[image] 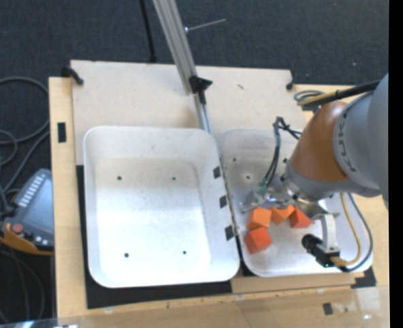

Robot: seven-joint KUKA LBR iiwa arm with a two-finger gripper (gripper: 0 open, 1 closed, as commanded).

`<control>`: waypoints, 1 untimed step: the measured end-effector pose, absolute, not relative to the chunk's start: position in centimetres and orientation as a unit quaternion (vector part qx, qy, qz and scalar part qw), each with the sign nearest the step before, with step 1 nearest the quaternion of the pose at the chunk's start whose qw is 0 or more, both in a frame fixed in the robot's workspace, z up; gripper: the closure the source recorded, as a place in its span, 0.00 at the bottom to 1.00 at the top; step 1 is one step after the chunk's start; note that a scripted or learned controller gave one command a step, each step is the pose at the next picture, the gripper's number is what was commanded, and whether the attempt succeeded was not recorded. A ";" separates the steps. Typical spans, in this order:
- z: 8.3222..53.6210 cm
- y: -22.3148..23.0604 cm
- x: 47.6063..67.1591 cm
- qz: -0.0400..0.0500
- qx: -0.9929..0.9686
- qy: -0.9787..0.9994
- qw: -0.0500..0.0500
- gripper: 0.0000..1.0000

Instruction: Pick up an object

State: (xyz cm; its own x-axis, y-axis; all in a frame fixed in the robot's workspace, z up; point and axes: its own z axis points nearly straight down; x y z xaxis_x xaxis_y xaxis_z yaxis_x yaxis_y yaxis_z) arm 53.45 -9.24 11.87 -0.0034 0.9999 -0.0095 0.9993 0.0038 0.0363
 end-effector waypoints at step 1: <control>11.8 -9.3 52.9 0.009 0.706 0.708 0.017 0.00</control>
State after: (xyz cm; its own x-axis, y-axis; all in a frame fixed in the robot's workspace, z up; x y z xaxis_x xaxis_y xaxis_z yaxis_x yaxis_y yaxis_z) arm 52.88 -9.27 11.80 -0.0026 0.9999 -0.0109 0.9993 0.0030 0.0376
